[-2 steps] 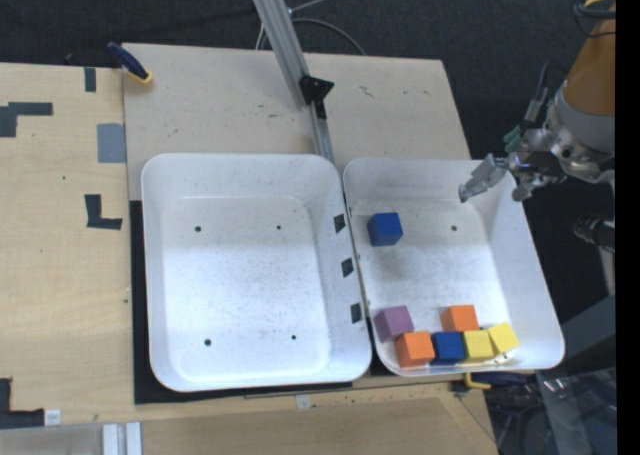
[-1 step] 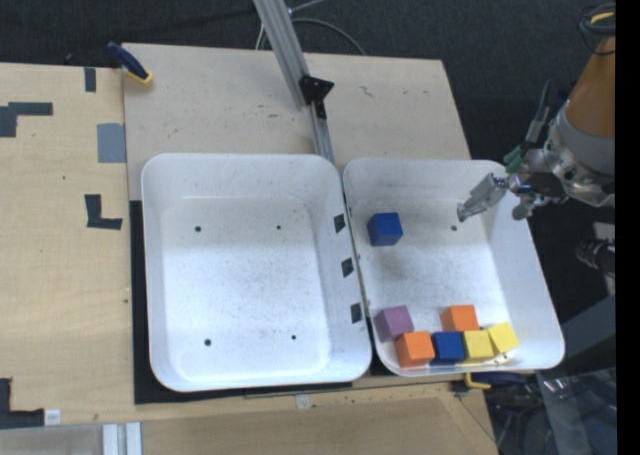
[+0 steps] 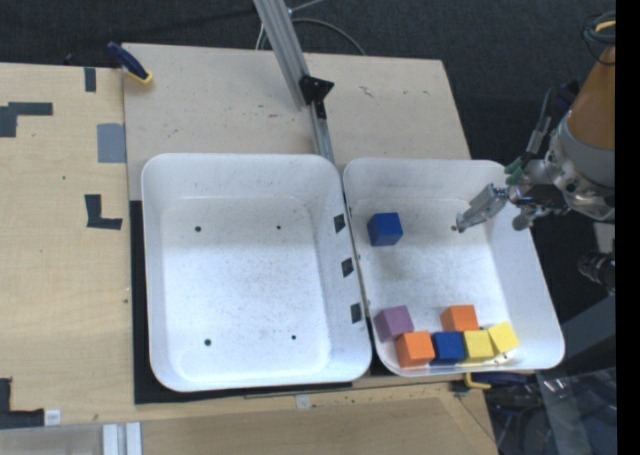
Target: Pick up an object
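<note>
Plywood bench top [image 3: 250, 83] spans the view, dark floor beyond its 12 o'clock edge. Grey tape patches sit on the bench at 9 o'clock.

Two shallow white plastic bins sit side by side, rims touching. Left bin [image 3: 160, 243], toward 9 o'clock, shows a bare speckled floor. Right bin [image 3: 520, 263], toward 3 o'clock, holds all the blocks.

Grey arm with orange band [image 3: 600, 113] enters at 3 o'clock, above the right bin's 3 o'clock rim.

Aluminium extrusion pole [image 3: 280, 23] runs from 12 o'clock down to the gap between the bins, with a black bracket partway along.

Two-finger gripper [image 3: 478, 211] hangs over the right bin's 2 o'clock area, fingers pointing toward 9 o'clock. Can't tell whether they're open or closed at this angle. Nothing visible between them.

Blocks, all in the right bin:
- Blue cube [image 3: 384, 228], alone at the bin's 11 o'clock area, well apart from the gripper, at its 9 o'clock.
- Purple cube [image 3: 394, 321] at 7 o'clock.
- Orange cube [image 3: 414, 347] just below it, on the 6 o'clock rim.
- Second blue cube [image 3: 449, 345] touching that orange one.
- Second orange cube [image 3: 459, 318] behind it.
- Yellow cube [image 3: 479, 344] and second yellow cube [image 3: 502, 336] close out the row toward 5 o'clock.

Blue-and-yellow tool [image 3: 130, 61] lies on the bench at 10 o'clock.
</note>
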{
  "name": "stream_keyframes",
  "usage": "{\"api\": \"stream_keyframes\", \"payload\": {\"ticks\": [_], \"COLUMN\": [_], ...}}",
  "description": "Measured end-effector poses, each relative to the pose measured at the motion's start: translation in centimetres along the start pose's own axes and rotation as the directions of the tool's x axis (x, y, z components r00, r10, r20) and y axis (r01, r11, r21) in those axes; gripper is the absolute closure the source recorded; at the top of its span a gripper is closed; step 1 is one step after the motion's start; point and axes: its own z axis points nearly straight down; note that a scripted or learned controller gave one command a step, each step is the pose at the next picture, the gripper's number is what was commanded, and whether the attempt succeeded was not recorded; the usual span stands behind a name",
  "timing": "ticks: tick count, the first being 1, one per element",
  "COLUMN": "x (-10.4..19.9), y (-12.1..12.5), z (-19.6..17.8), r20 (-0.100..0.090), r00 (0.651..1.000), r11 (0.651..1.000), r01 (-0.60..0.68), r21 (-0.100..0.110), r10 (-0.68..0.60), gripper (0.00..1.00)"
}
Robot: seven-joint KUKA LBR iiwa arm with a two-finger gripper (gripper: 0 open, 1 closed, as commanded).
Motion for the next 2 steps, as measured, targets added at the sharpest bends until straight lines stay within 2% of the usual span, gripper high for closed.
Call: {"api": "stream_keyframes", "payload": {"ticks": [1, 2], "x": [-0.1, 1.5], "y": [0.0, 2.8], "z": [0.1, -4.8], "r20": [0.0, 0.002], "r00": [1.0, 1.0], "r11": [1.0, 1.0], "r01": [-0.001, 0.002], "r21": [0.001, -0.006], "r10": [0.001, -0.002], "gripper": [0.0, 0.0]}}
